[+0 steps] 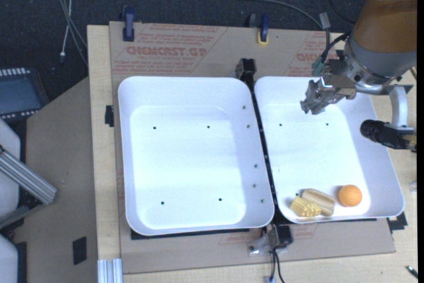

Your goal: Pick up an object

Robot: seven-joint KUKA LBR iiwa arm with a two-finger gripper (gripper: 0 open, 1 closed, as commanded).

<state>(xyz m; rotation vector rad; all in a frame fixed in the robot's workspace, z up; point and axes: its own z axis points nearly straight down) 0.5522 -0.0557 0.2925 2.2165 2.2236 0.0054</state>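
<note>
Your pickable things sit at the near edge of the right bin [371, 162]: a small round orange ball [350, 195], smooth and evenly coloured, and just to its left a tan, bun-like piece [320, 198] lying lengthwise, with a pale yellow ridged piece [305, 209] touching it at the front, close against the bin's rim. The three make one tight cluster in that corner.

Your hand [319, 97] hangs over the far part of the same bin, well apart from the cluster. You can see nothing between its fingers, but how far they are spread cannot be told from this angle.

Around it you have the left bin [132, 142], a black clip [246, 68] between the bins at the far side, and two blue clamps [128, 22] on the back edge of the brown board [192, 50] that covers the bench. A black cylindrical part [384, 133] juts in over the right bin's right rim. Nothing lies between hand and cluster.

The board carries faded red print, apparently "CHEMCAST GP".
</note>
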